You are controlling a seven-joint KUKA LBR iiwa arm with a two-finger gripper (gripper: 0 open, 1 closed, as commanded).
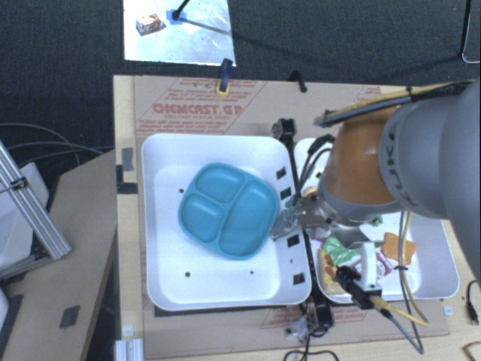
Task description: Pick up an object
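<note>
Counter (197, 105): from my feed, a tan board printed with red lettering, seen at a slant.
Left bin (161, 277): white, shallow, resting directly on the counter.
Right bin (443, 277): white, just beside the left one, partly hidden from me under the arm.

Yellow-handled clamp (224, 78) on cardboard sheet (197, 105); aluminium rail (30, 209) at left.

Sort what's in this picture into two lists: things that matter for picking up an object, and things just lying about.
Part of the job:
- blue divided plate in the left bin
- orange item and green item in the right bin
- end effector, low at the divide between the bins

Just lying about:
- cardboard sheet under the bins
- metal rail at far left
</note>
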